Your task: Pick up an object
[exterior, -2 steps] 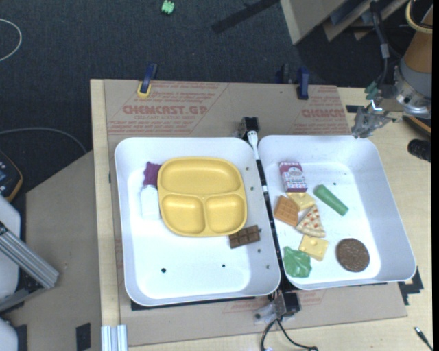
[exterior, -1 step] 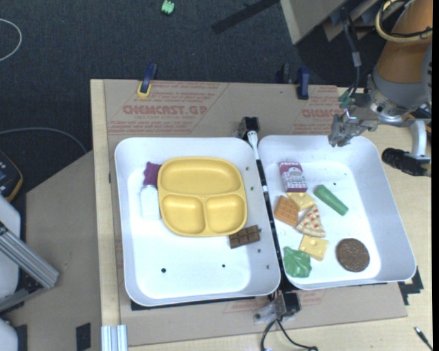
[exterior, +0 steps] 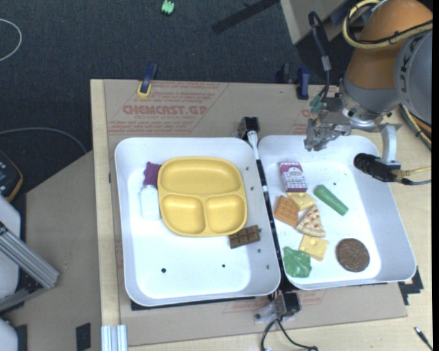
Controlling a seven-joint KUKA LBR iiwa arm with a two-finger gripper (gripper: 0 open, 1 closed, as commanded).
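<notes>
You will find two white bins, the left bin [exterior: 199, 274] and the right bin [exterior: 387, 230], side by side on a brown board [exterior: 178, 103] printed in red lettering. A black clip [exterior: 248, 127] sits at their joint on the far edge; another fitting [exterior: 285, 302], with wires, sits at the near edge. Note a blue-and-yellow clamp [exterior: 145, 82] and a blue clamp [exterior: 302, 81] on the board's far edge. On the dark floor [exterior: 68, 62] lie a small green piece [exterior: 167, 7] and a thin white cable [exterior: 17, 31]. An aluminium rail [exterior: 27, 257] stands at left.
</notes>
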